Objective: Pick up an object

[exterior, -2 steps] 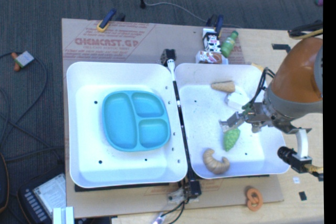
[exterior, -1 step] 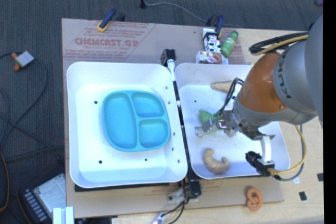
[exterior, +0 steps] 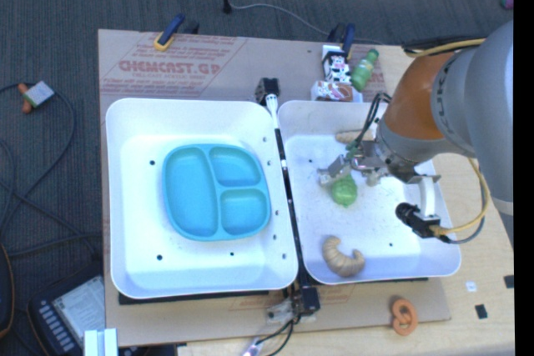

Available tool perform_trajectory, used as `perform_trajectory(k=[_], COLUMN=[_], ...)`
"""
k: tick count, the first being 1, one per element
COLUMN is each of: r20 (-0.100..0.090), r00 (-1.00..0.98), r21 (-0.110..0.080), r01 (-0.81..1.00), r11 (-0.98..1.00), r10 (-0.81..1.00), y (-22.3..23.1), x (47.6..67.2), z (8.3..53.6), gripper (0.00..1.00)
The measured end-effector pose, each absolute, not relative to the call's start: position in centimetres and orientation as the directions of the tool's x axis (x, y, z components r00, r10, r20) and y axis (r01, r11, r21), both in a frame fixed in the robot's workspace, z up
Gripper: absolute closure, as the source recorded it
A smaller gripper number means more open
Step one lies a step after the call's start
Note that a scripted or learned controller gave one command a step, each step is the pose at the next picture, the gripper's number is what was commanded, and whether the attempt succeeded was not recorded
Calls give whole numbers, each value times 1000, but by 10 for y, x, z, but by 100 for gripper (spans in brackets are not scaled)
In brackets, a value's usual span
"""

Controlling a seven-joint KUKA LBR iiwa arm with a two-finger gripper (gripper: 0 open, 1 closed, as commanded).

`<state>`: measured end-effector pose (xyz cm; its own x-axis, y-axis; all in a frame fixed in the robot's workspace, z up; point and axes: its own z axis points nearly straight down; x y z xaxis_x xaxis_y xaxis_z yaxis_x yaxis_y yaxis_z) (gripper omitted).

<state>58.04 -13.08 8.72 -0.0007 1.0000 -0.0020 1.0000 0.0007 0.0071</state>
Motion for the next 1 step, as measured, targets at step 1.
perform_trajectory(k=[1], r20=[-4], r00=[0], r21=[9], r01=[1000], r11=[0], r10=[1000], y=[-131], x=[581], z=[97], gripper=[100])
